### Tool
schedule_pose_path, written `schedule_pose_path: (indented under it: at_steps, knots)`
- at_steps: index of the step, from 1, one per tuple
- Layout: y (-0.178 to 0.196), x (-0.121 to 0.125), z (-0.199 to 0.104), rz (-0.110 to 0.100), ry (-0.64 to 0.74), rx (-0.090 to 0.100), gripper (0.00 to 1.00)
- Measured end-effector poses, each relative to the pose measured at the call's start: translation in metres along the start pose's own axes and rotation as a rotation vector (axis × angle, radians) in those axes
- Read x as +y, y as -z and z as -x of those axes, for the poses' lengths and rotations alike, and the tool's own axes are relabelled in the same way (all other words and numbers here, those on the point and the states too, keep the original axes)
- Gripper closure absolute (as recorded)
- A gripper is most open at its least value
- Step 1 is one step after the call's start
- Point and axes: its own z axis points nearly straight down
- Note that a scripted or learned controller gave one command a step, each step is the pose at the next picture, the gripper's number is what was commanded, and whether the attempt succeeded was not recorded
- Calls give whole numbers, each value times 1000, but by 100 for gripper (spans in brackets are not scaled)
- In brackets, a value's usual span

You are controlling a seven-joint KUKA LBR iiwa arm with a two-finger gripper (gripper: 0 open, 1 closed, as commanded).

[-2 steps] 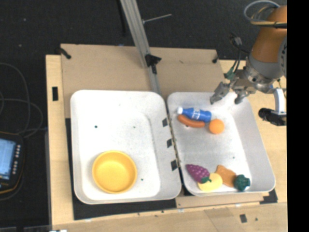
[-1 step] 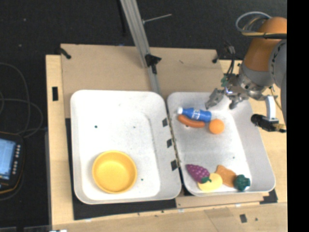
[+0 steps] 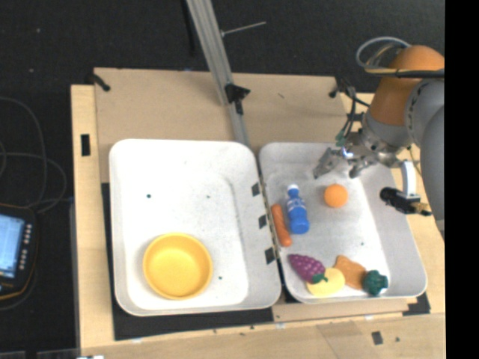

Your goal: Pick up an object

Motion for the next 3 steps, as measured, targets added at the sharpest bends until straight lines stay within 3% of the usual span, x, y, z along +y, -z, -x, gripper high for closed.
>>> schedule_pose_path:
  at_steps: [1, 3]
  knots:
    - [14, 1, 1, 5, 3, -3, 100]
    - [125, 4, 3, 9, 3, 0, 100]
